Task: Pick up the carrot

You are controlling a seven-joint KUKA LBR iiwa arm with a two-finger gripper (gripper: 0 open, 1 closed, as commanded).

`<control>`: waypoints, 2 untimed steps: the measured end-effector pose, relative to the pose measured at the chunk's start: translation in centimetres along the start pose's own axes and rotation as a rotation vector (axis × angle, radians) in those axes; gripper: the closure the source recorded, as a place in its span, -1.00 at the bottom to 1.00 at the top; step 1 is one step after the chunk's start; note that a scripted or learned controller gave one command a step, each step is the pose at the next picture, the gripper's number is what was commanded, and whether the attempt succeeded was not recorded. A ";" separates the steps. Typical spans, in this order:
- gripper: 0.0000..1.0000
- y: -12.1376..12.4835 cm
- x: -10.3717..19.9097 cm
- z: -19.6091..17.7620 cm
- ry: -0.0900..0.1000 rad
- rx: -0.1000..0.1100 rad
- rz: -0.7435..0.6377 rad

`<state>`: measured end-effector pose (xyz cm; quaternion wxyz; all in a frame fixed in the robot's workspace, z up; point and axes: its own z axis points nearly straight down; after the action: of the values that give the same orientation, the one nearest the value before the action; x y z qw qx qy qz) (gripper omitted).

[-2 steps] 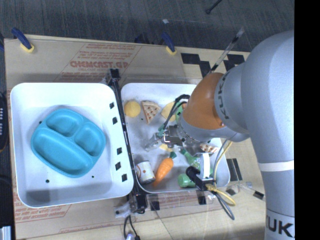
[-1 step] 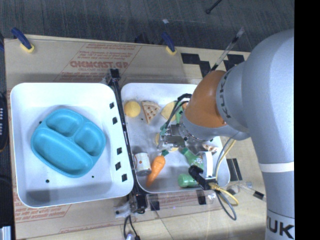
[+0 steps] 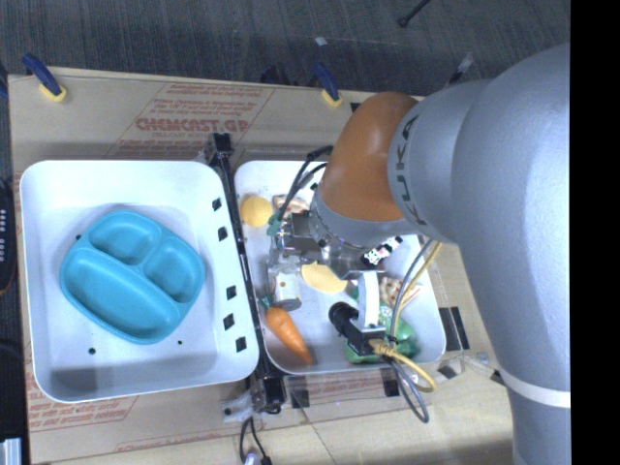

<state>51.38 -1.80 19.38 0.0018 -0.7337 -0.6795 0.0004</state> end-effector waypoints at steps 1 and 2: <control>1.00 -3.4 -5.2 -0.2 -0.002 0.006 -0.337; -1.00 -3.4 -5.1 -0.2 -0.001 0.006 -0.338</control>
<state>47.57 -6.60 19.55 0.0036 -0.6090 -0.7932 0.0026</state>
